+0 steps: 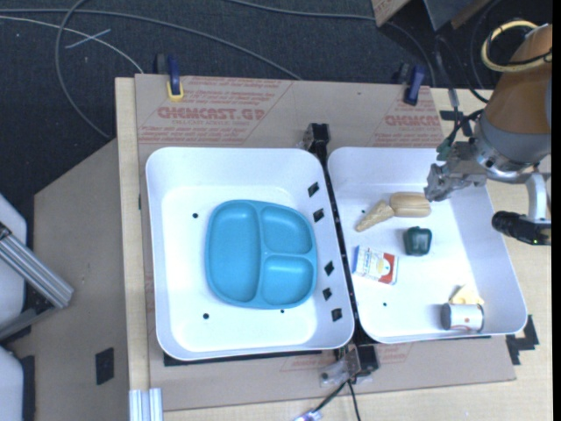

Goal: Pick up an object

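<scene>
Plainly, the arm's two-finger gripper, its opening impossible to judge, sits beside the tan banana-shaped piece near the right white bin's far edge, and could nudge it away.

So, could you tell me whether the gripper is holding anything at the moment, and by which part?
It cannot be told. The gripper sits just beside the right end of the tan object in the right bin, but nothing visibly sits between its fingers.
</scene>
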You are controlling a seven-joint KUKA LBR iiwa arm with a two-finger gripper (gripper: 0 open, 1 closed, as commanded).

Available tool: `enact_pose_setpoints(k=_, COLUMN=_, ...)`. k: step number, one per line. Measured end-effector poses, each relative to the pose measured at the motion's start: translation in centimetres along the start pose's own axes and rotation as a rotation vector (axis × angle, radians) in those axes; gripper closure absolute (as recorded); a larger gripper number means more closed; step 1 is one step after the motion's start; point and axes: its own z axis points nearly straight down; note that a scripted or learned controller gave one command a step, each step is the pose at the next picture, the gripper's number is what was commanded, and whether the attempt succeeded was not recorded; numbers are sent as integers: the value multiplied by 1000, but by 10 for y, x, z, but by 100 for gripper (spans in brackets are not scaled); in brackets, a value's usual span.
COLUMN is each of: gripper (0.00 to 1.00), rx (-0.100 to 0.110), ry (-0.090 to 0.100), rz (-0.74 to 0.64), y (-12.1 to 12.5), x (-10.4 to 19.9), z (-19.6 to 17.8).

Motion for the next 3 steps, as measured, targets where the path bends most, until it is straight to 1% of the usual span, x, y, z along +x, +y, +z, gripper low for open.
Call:
enact_pose_setpoints(k=1, gripper=100, rx=3, ry=1, rz=1, y=1, x=0, z=-26)
enact_pose_setpoints(k=3, gripper=100, rx=9, ry=5, rz=-4, y=-14, x=102, z=-44)
